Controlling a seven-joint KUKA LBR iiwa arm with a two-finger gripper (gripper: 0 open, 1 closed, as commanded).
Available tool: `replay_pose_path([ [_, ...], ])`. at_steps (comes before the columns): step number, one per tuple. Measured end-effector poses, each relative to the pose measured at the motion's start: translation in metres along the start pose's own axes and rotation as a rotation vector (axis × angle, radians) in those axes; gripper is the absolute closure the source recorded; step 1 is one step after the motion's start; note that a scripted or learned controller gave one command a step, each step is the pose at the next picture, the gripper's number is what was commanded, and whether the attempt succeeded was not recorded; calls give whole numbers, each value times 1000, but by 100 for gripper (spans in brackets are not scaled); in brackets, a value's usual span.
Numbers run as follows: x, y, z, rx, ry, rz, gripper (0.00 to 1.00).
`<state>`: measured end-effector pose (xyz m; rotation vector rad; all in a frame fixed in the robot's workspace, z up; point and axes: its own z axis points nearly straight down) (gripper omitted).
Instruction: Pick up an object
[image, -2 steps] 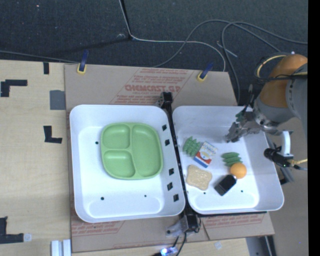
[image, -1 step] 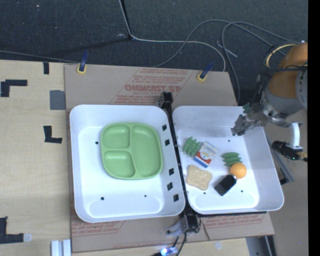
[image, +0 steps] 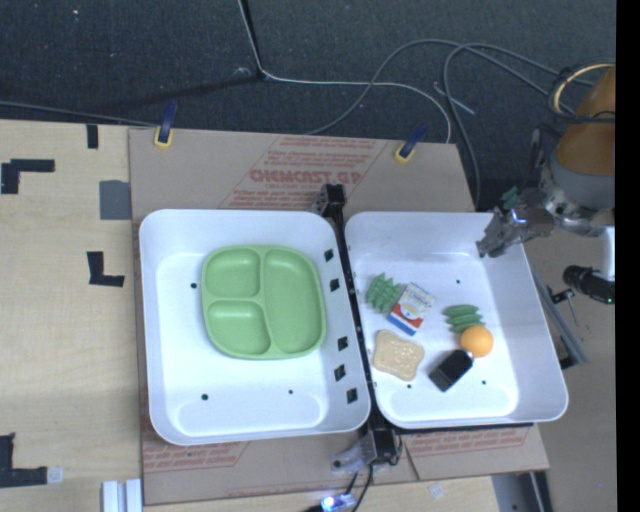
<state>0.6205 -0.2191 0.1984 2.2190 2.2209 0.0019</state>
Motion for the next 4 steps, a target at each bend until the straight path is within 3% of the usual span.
replay_pose_path([
  [1,-4,8,-60,-2,-1,0,100],
  [3,92,23,-64,3,1,-4,100],
  [4,142,28,-45,4,0,-4,100],
])
